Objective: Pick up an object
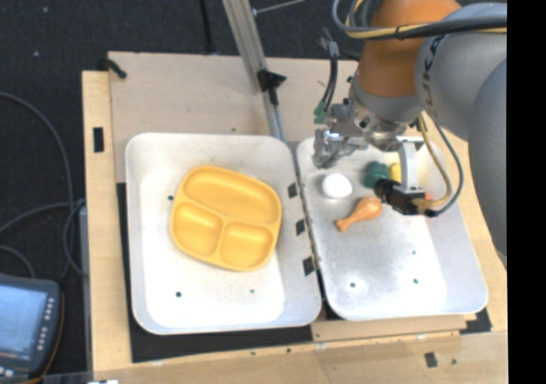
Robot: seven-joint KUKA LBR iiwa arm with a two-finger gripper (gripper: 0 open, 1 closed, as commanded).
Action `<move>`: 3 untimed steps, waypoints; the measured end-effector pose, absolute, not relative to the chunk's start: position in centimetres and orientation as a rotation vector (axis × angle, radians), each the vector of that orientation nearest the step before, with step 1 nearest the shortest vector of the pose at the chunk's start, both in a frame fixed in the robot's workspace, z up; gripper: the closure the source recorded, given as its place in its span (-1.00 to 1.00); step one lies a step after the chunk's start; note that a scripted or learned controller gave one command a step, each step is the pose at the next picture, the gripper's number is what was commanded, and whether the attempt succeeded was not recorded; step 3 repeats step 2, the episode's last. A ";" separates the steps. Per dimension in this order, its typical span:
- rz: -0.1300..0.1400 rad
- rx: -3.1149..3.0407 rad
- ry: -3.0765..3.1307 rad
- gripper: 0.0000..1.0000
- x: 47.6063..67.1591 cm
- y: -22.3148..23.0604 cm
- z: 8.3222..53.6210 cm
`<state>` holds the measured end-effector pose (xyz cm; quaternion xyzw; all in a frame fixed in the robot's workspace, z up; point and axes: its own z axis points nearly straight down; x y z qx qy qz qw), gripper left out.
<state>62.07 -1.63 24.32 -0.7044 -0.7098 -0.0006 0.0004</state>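
While the grey arm with its orange band (401, 28) reaches in over the right shallow white bin (426, 288), we read this as the approach step: nothing is lifted yet. The two-finger gripper (328, 150) hangs at that bin's far left corner, just beyond a small white egg-shaped object (336, 185). Whether it touches the egg we cannot tell. The state of the jaws we cannot tell either; the metal parts blur together at this angle.

Candidate things, all in the far half of the right bin:
- white egg, near the left wall, closest to the gripper
- orange drumstick-shaped toy (359, 214), lying flat just nearer us than the egg, apart from it
- dark green rounded item (377, 173) with a yellow bit beside it, toward the far middle, partly hidden by a black cable fitting (405, 197)

The left shallow white bin (145, 288) carries a yellow three-compartment plastic tray (225, 217) in its middle, well apart from the gripper.

Next move, we judge: centre over the egg, descend, close. The egg is round and smooth, so it could roll or squirt out; the bin wall close by leaves little room on that side. The drumstick looks the easier pinch across its thin neck.
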 end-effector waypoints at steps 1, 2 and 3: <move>0.000 -2.214 -2.228 1.00 61.2 3.4 23.3; -0.001 -2.213 -2.228 1.00 59.5 7.7 23.4; -0.001 -2.213 -2.228 1.00 59.5 7.7 23.4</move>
